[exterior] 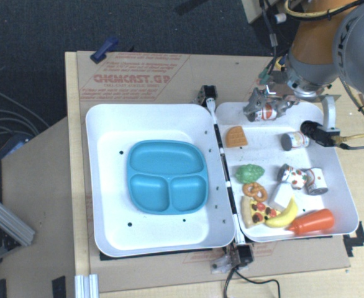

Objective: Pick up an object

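My gripper point(267, 106) hangs low over the far edge of the right bin point(346, 185). A small red and white thing point(269, 112) sits right at its tip; I cannot tell whether it is gripped. Nearer in that bin lie a tan bread slice point(236, 136), a grey can point(293, 141), a green leafy piece point(252, 172), a pretzel point(255, 191), a pizza slice point(256, 212), a banana point(283, 215), an orange carrot point(312, 221) and two red-spotted white pieces point(306, 179).
The left bin point(101, 166) holds a blue divided plate point(168, 176). Both bins rest on a cardboard sheet point(132, 76). A blue clip point(104, 49) lies at the sheet's far left corner. The arm comes in from the upper right.
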